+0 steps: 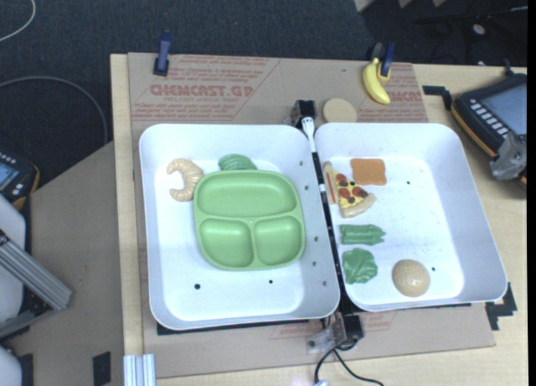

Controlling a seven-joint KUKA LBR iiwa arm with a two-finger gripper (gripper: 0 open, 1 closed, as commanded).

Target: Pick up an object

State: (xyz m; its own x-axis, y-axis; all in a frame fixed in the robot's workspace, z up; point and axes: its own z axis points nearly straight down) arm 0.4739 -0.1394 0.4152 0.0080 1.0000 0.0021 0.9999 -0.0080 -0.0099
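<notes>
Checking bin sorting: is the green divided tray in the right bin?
No, the green divided tray lies in the left bin, beside a croissant; the right bin holds small food items.

Two white bins sitting side by side, touching along a black seam. Left bin (159,234) holding a green divided tray (249,218) at centre; croissant (183,178) lying at the tray's 9–10 o'clock, a green leafy piece (238,162) peeking out at its 12. Right bin (456,208) carrying an orange square (368,172), pizza slice (348,192) just at its 7 o'clock, then two green pieces (361,234) (360,265) and a tan round item (410,277) at the bin's 6. Banana (376,83) lying on the board beyond the right bin, at 12.
</notes>
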